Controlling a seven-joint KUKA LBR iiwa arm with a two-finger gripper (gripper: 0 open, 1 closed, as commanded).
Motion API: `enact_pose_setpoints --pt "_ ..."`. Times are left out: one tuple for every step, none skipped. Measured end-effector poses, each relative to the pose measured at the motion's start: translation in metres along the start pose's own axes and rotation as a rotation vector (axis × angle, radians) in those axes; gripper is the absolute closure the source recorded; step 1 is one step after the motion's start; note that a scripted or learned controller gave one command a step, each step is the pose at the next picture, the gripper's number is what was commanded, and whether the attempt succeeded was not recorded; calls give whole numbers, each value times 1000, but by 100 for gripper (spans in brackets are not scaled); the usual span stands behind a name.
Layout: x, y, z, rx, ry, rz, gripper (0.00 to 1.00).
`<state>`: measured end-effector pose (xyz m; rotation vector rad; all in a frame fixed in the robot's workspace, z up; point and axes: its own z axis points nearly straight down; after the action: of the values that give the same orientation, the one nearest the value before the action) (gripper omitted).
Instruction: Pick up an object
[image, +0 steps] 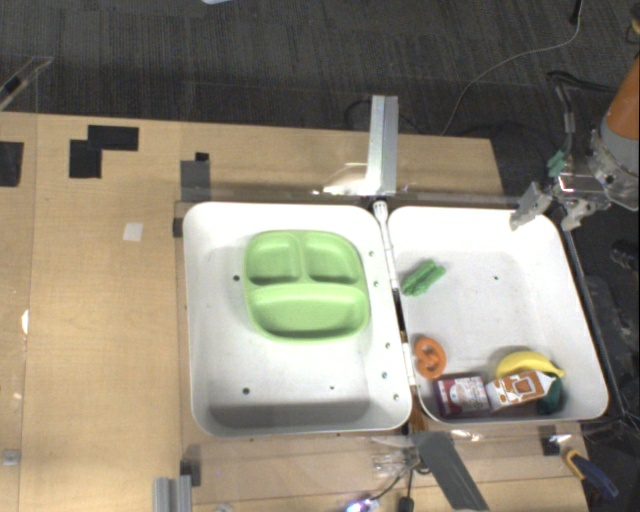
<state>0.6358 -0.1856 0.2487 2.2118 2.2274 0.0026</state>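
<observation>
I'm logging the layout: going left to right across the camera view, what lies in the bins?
Green divided tray → green piece → orange pretzel-like ring → dark carton → banana.

The 2 bins (300, 415) are white, holding a pale green divided plate (304, 282), a green toy (422, 278), an orange pretzel-like ring (429, 354), a yellow banana (529, 364) and a maroon-and-orange carton (492, 391).
</observation>
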Motion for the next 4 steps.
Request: enact_pose_setpoints --pt "0 -46 -71 -3 -1 30 0" --pt "59 -40 72 2 1 182 0" --pt "28 -30 22 -1 0 107 0" --pt "19 -39 -1 -1 -1 162 0"
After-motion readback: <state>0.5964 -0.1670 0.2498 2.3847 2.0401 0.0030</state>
